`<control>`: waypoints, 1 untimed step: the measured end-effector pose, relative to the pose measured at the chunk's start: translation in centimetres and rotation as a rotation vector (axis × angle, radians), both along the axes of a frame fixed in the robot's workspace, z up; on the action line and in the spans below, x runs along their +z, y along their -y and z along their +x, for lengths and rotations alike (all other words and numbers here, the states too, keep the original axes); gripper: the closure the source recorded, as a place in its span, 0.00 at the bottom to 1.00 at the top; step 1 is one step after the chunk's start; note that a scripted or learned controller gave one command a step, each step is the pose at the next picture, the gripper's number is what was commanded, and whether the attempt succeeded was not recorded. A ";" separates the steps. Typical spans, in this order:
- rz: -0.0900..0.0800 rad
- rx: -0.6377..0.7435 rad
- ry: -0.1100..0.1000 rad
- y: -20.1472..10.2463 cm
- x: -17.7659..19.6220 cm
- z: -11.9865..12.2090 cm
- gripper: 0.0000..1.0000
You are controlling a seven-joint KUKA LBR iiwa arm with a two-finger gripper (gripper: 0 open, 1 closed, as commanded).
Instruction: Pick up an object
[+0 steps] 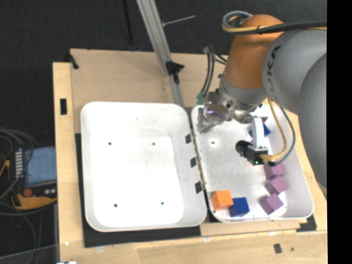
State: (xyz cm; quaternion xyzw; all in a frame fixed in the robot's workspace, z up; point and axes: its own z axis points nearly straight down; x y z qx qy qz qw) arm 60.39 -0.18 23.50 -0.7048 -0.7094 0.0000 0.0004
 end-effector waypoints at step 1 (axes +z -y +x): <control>0.002 0.002 0.002 -6.4 0.3 -0.4 1.00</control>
